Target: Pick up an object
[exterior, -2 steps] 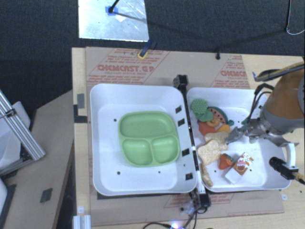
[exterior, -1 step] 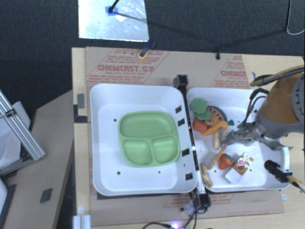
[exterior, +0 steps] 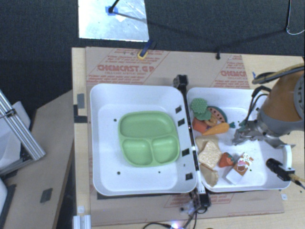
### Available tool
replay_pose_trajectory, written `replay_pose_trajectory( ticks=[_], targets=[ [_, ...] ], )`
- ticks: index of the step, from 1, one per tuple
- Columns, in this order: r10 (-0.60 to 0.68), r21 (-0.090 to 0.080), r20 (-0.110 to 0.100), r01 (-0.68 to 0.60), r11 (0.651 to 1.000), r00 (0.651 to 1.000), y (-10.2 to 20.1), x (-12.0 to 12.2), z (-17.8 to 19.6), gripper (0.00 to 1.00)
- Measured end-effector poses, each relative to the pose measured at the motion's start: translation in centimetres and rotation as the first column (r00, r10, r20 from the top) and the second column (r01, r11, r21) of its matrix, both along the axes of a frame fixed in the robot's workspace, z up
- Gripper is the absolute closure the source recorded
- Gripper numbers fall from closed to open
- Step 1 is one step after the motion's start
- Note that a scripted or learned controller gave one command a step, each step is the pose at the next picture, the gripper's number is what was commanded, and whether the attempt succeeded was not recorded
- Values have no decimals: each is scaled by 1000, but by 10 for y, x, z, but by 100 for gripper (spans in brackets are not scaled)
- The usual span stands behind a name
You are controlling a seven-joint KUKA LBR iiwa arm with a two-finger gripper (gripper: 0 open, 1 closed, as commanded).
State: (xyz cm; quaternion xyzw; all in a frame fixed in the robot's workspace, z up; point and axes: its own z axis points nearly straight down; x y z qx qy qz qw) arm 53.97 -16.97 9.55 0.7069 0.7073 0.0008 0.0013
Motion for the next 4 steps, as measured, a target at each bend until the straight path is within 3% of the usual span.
replay_pose_trajectory(
  ticks=[3, 4],
  targets=[
    [4, -1, 3, -4, 1000, 1000, -1, -1, 131, 100],
    [7, 0, 1, -7, 1000, 1000, 39, 20, 126, 100]
  ],
)
